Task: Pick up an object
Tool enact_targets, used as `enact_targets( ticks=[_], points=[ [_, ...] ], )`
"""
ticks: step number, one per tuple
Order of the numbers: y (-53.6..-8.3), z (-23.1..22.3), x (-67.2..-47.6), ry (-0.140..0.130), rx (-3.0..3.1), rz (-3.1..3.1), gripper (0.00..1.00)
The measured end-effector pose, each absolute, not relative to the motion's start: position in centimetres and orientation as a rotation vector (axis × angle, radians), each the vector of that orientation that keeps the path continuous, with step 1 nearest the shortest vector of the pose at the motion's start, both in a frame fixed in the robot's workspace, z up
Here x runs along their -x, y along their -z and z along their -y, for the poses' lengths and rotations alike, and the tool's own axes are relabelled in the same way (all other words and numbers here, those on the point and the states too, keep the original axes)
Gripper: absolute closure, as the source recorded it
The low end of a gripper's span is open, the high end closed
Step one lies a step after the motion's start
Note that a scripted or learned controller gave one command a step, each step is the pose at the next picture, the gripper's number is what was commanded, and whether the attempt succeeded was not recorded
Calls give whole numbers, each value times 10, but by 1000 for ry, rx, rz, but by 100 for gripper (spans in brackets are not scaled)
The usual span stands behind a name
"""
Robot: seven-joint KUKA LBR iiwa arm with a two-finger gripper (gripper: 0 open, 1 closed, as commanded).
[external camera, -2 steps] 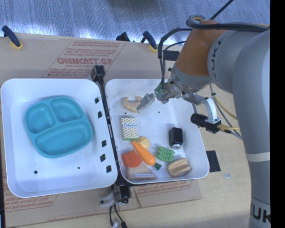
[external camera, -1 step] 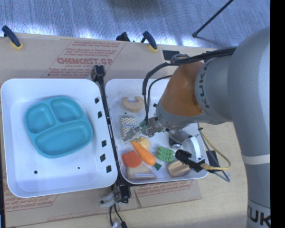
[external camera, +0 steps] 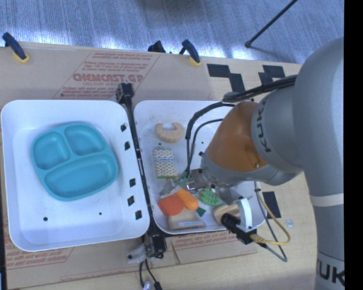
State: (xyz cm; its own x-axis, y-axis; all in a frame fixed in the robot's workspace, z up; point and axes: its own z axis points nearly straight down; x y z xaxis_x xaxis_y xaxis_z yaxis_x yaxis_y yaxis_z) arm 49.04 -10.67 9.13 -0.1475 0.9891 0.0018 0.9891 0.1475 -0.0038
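The right bin holds several small toy foods. A beige crescent piece lies near its back. A checkered packet sits below it. Toward the front lie a red tomato-like piece, an orange carrot, a green piece, a tan block and a yellowish piece. The arm's orange band and grey wrist hang over the bin's right half. The gripper reaches down just above the carrot and green piece; most of it is covered by the wrist.
The left bin contains a blue divided plate. A black divider with clips runs between the bins. Cardboard lies under both bins, with clamps at the back edge. Cables trail off the front right of the right bin.
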Motion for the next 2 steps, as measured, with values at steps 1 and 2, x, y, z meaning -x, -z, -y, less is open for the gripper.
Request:
enact_targets(
  ticks=[1, 2],
  points=[
    [-101, 107, -491, -3, 2041, 2383, 100],
    [-263, 78, -477, 0, 1966, 2450, 100]
  ],
)
